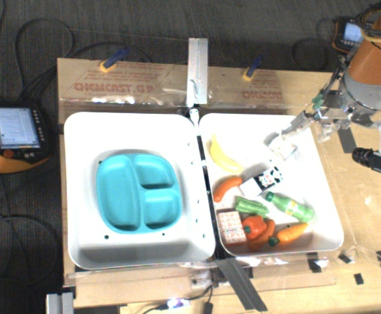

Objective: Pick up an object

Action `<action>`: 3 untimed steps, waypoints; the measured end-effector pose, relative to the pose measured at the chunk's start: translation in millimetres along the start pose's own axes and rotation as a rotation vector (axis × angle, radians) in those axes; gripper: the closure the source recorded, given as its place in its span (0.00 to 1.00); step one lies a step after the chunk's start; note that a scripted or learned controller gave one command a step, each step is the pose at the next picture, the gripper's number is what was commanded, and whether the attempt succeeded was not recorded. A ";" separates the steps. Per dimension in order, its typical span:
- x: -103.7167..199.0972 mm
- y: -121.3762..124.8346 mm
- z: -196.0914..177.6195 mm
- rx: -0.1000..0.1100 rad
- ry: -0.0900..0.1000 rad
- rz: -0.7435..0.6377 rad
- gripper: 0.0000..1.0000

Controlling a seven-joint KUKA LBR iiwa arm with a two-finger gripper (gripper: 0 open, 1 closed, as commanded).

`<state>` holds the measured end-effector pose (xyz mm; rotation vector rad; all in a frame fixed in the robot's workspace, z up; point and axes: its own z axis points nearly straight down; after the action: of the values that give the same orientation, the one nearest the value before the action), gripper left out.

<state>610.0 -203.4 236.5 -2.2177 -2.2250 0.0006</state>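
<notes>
- toys [259,211] are the target: a heap in the lower half of the right bin [328,195], lower right of the frame, with none of them lifted yet.
- gripper [279,139] hangs over the upper right part of that bin, above bare white floor; i cannot tell how its jaws stand, as they blur into the bin.
- risk: the heap is packed tight, so a descent into it could land on two toys at once and wedge or knock them apart instead of closing on one.
- risk: the bottle [290,206] and carrot [289,233] are round and lie across each other, so they would likely roll or squirt out of a pinch.
- risk: a drop where the gripper is now would probably close on nothing.
- banana [222,156] lies alone at the upper left of the bin, apart from the heap; likely the easiest pick.
- looks: yellow banana, orange sausage-like piece [226,186], dice [270,177], green bottle, small box [230,226], red pepper [256,227], carrot.
- left bin [86,136] holds a blue tray [138,191].
</notes>
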 end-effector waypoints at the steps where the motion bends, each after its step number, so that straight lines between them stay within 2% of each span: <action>1: 15.5 -4.5 141.8 -0.001 -0.001 0.010 0.00; 2: 14.6 -82.6 146.7 -0.010 -0.004 -0.005 0.00; 3: 45.9 20.6 147.9 -0.010 -0.004 -0.003 0.00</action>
<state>630.4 -157.5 88.6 -2.2212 -2.2352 -0.0058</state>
